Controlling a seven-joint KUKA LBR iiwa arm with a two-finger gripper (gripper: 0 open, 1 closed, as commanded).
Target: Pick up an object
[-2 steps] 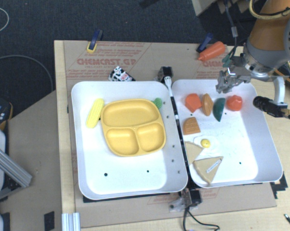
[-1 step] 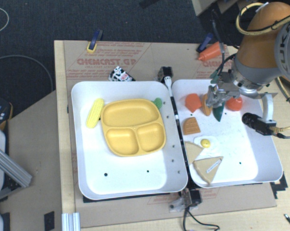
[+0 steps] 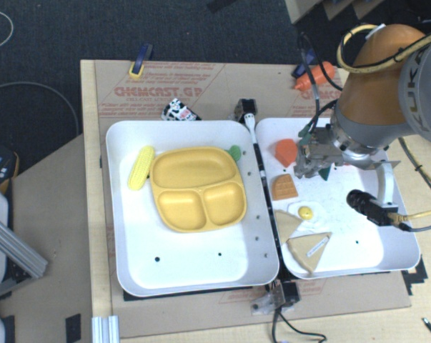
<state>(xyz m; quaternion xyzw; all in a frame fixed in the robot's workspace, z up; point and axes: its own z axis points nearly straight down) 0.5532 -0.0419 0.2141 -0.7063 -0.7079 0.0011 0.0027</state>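
The claw (image 3: 309, 164) hangs low in the right bin (image 3: 394, 252); whether it is apart or together cannot be told. Just beside it lies a red block (image 3: 285, 151), with a brown cracker (image 3: 284, 186) below, then an egg (image 3: 304, 211) and a sandwich wedge (image 3: 308, 249). The left bin (image 3: 129, 249) holds a yellow tray (image 3: 197, 188) and a corn cob (image 3: 140, 167), its long axis near upright.

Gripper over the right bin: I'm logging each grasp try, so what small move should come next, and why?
Probably a short drop straight down. The gripper hangs over the right white bin, between the orange-red block and the tan square cracker-like piece, with nothing seen between its fingers. Lowering beside the block looks like the nearest chance at a grasp.
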